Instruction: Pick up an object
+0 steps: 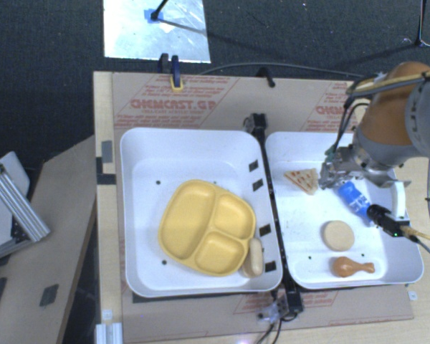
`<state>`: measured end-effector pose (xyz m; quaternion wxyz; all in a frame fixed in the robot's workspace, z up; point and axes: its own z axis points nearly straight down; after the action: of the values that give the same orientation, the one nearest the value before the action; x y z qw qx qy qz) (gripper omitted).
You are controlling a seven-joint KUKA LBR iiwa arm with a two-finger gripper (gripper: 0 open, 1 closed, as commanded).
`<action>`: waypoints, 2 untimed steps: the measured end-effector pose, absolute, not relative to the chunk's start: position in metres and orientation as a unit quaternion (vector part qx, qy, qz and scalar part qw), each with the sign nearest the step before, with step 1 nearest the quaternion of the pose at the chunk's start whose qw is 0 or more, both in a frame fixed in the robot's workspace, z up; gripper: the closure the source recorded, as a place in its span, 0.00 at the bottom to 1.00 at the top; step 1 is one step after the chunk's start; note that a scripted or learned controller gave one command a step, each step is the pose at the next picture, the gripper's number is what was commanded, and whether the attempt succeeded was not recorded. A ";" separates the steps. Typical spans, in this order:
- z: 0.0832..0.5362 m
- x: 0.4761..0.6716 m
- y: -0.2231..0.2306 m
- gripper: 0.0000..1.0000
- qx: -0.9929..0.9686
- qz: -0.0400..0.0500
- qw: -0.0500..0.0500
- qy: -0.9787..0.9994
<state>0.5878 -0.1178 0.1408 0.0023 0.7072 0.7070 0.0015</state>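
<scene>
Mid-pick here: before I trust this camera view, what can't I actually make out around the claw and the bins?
- Claw: in the camera view the wrist above it covers its fingers.
- Blue object: its upper end is tucked under the claw, so contact is unclear.
- Pale roll: beside the yellow tray in the left bin; whether they touch is too small to tell.
- Arm: cut off by the right edge.

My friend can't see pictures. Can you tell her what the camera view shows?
A robot arm's claw hangs over the right white bin, near a pizza slice, blue packet, round cookie and toy drumstick. The left bin holds a yellow tray.
</scene>
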 end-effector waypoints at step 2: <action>0.249 0.592 -0.120 1.00 0.705 0.002 0.004 0.709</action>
<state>0.5925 -0.1195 0.2491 0.0036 0.7054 0.7088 0.0025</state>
